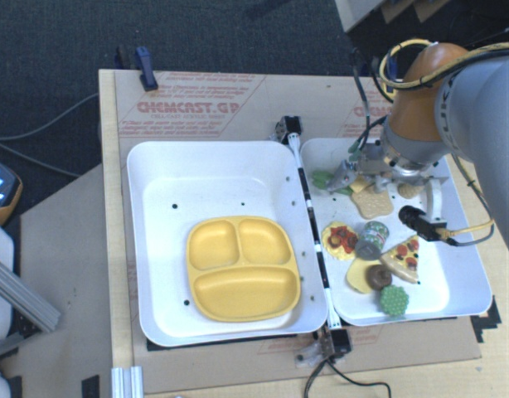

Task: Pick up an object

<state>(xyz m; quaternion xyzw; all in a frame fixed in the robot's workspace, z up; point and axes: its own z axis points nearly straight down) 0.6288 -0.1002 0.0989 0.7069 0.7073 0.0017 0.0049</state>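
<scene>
The cracker (372,201) lies flat near the far wall of the right bin (462,297), beneath the end effector (372,172). Judged light, stiff and brittle; grip across its edges. End effector state cannot be determined. A yellow tray (240,268) occupies the left bin (155,222).
</scene>
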